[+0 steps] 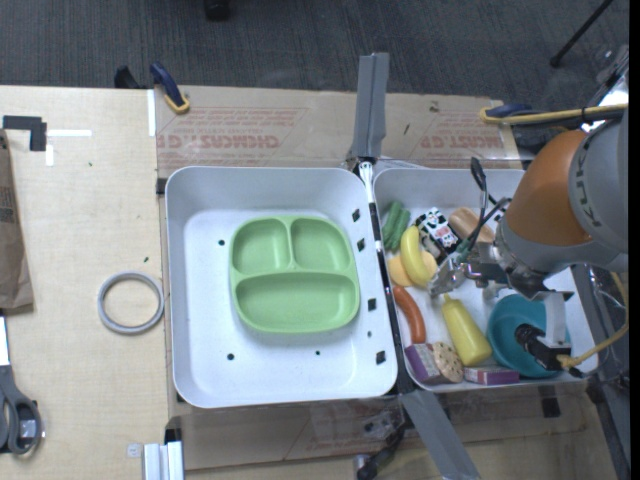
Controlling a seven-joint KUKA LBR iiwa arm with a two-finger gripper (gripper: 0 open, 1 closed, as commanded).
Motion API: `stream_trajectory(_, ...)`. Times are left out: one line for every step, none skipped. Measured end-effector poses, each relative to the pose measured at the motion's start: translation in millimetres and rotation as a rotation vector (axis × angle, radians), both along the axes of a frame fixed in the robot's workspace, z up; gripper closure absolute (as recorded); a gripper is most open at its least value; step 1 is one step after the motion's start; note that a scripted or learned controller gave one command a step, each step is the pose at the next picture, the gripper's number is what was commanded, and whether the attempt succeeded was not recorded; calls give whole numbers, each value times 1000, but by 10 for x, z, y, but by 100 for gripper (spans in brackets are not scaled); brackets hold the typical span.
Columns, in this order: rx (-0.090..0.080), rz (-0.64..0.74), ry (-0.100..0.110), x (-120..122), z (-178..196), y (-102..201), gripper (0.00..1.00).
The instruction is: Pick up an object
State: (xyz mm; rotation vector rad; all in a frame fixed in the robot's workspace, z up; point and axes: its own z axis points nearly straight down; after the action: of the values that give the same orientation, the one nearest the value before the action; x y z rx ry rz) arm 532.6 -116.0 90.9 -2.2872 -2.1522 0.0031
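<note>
My hand [447, 280], grip state unclear, hangs over right bin [400, 180]: two bananas [415, 260], one sausage [411, 315]. Left bin [190, 298]: one tray [295, 273].

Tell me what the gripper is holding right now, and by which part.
It cannot be told. The gripper sits low in the right bin, among the banana and yellow bottle, with no item visibly between its tips.

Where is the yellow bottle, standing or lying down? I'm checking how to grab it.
Lying down. The yellow bottle lies flat on the right bin's floor, beside the teal bowl.
</note>
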Motion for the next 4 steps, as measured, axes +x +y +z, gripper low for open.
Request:
stream_trajectory(6, -120, -30, -373, 75, 92, 0)
stream_trajectory(6, -120, -30, -373, 75, 92, 0)
stream_trajectory(6, -124, -16, -413, 130, 74, 100)
stream_trajectory(0, -42, -1, -207, 1000, 630, 100)
